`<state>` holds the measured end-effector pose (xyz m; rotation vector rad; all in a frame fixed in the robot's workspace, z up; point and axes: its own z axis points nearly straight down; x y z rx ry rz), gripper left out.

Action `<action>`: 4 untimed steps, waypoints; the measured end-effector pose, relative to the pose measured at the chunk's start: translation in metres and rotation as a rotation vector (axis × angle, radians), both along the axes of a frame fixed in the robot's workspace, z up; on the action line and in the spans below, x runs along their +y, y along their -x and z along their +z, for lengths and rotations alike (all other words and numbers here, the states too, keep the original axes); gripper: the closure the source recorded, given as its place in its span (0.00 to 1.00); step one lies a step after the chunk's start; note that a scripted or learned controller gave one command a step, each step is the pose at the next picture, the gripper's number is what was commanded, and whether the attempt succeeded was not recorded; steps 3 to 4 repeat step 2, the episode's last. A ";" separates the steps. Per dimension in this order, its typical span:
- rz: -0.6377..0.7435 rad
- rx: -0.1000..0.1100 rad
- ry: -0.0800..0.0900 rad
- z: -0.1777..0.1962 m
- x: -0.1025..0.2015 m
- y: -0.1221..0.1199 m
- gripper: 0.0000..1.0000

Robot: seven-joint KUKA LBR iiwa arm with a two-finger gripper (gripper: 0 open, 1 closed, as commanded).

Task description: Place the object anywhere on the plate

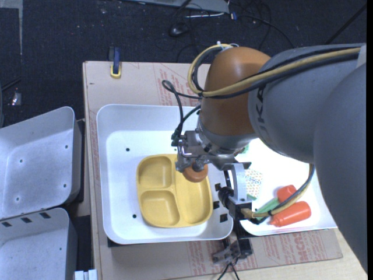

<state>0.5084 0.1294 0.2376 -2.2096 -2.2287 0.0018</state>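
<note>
Yellow three-compartment plate [172,198] in left bin; small brownish object [195,174], perhaps over its edge.

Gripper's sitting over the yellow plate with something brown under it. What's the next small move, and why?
Probably lower slightly, then release. The gripper hangs over the right edge of the yellow divided plate, and the small brown object shows just beneath it, above the plate's large compartment. Whether the object already touches the plate is unclear.

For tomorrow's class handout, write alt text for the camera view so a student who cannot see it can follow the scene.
A grey robot arm with an orange band reaches from the right over a yellow divided plate lying in a white bin, its end effector above the plate's right edge beside a small orange-brown object. A second bin to the right holds toy carrots.
</note>
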 end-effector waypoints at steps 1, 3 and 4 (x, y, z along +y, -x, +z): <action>-0.003 0.001 0.002 -0.016 0.026 0.003 1.00; -0.007 -0.001 0.002 -0.015 0.025 0.002 0.00; -0.007 -0.001 0.002 -0.015 0.025 0.002 0.00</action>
